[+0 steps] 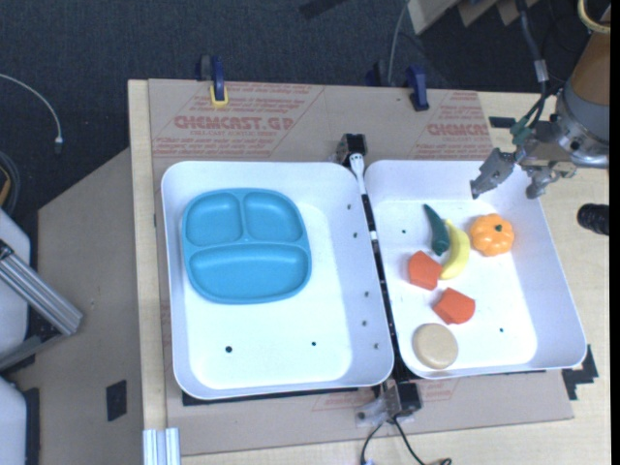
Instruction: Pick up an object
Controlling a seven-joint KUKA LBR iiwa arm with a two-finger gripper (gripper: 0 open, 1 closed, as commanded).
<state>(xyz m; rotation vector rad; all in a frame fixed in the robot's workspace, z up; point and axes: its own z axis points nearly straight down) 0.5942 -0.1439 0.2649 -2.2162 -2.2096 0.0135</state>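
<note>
Five small pieces sit clustered in the right bin (542, 327) (the pumpkin (491, 234) nearest), so I've got the gripper (511, 175) hovering above them, jaws spread wide and holding nothing, ready to descend.

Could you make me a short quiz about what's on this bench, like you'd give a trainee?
1. True or false: the blue divided plate lies in the left bin.
2. Which item touches the banana? A) toy pumpkin B) green pepper C) beige round piece
3. How many orange-red blocks lie in the right bin?

Key: 1 true. 2 B. 3 two: one left of the banana, another below it. The gripper hovers open above the right bin's far edge, holding nothing.
</note>
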